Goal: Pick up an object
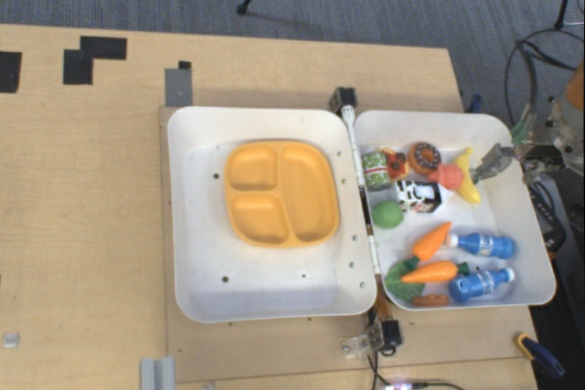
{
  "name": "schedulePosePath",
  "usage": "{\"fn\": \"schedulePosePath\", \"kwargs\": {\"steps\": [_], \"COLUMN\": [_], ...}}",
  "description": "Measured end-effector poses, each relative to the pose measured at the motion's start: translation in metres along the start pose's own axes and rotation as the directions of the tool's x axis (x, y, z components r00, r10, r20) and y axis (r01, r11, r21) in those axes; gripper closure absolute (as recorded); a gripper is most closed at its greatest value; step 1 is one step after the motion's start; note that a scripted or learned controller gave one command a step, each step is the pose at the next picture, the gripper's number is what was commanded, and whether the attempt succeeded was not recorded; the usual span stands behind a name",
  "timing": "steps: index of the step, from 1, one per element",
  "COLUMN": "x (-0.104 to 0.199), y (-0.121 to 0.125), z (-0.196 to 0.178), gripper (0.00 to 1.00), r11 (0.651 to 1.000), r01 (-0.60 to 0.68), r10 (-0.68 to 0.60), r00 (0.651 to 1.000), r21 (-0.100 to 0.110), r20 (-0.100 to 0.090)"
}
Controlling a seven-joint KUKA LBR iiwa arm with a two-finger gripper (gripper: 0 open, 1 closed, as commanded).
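Your left bin (196,224) holds an orange divided plate (278,194). Your right bin (535,233) holds mixed toys. The gripper (492,163) hovers at its right edge, jaws parted, holding nothing.

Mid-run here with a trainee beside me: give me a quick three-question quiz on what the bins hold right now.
1. True or false: the orange divided plate lies in the left bin.
2. How many blue bottles lie in the right bin?
3. Multiple choice: the tool is seen over the right bin's A) near-left corner, B) far-right part, C) centre divider.

Key: 1 true. 2 two, one above the other in the picture. 3 B, close to the yellow toy.
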State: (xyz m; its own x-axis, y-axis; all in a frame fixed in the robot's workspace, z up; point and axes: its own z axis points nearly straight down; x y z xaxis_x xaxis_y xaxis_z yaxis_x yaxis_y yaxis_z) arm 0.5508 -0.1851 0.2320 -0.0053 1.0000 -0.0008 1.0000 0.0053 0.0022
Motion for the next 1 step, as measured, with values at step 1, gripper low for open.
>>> {"fn": "schedulePosePath", "kwargs": {"steps": [1], "x": [0.0358], "y": [-0.0240], "z": [0.1453], "gripper": [0.00], "r11": [0.992], "r01": [0.124], "r10": [-0.124], "r00": [0.992], "r21": [-0.005], "r20": [0.001]}}
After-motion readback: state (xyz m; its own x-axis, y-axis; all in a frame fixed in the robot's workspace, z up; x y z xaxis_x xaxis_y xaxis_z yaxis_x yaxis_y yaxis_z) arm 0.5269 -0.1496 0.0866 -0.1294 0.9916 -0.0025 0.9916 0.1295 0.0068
